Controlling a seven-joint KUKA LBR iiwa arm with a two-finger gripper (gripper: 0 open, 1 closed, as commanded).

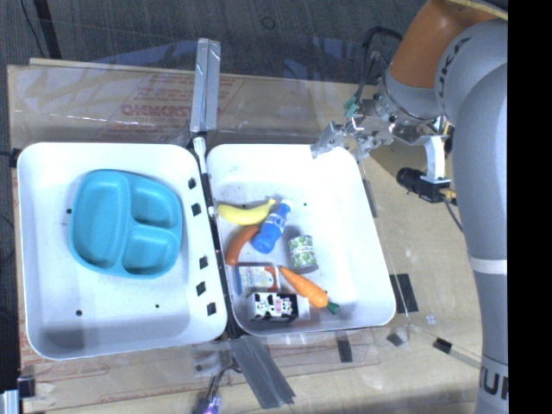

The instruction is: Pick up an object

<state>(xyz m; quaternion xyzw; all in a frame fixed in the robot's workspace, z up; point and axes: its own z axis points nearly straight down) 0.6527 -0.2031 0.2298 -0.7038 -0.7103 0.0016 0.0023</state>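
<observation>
Several small things lie in the right bin (366, 231), lower middle of frame; my gripper (345, 136) hovers at its upper rim, grip state unclear; the blue bottle (270, 228) looks light, rigid, slippery; I'd take it across its body.

arm (448, 67): reaching from right | end effector (341, 138): raised, tilted left

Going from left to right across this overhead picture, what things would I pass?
Blue divided plate → banana → blue bottle → small green can → gripper above the right bin's far corner.
</observation>
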